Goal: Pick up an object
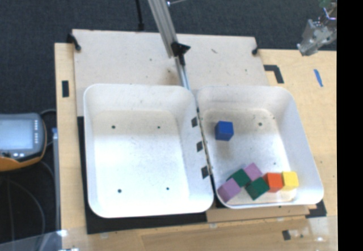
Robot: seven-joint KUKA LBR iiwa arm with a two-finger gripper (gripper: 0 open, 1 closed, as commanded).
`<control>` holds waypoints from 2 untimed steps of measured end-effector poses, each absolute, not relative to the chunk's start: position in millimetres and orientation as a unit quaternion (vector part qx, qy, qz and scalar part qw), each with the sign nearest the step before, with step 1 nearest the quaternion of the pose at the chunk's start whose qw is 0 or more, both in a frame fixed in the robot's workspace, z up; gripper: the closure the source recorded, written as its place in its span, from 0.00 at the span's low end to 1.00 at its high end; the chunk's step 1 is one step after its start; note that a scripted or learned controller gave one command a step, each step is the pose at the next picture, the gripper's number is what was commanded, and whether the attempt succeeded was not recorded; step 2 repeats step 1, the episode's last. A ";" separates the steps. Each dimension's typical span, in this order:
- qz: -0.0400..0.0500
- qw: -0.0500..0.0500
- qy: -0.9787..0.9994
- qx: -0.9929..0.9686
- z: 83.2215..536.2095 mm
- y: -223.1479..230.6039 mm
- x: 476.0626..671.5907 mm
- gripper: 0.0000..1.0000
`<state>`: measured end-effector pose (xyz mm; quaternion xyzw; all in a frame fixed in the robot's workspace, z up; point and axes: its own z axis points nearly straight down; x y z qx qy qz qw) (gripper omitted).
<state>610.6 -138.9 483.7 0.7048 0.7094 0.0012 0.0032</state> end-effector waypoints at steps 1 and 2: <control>0.002 0.004 0.710 0.704 514.2 -87.9 676.3 1.00; 0.002 0.004 0.710 0.704 514.2 -87.9 676.3 1.00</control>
